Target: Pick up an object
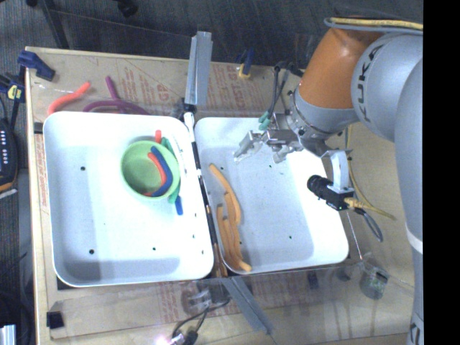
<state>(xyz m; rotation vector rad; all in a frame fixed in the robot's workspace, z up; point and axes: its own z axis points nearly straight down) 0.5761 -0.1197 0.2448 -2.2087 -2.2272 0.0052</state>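
white bins (108, 257), two, one green bowl (147, 169), two orange strips (228, 218)

Right bin (316, 246): wide bare floor across its middle and right, easy passage. Along its left wall an orange curved strip (228, 218) blocks that edge. Left bin (79, 221): a green bowl (149, 171) holding red and blue pieces crowds its upper right; the lower and left floor lies free. The gripper (262, 144) hangs over the right bin's top edge.
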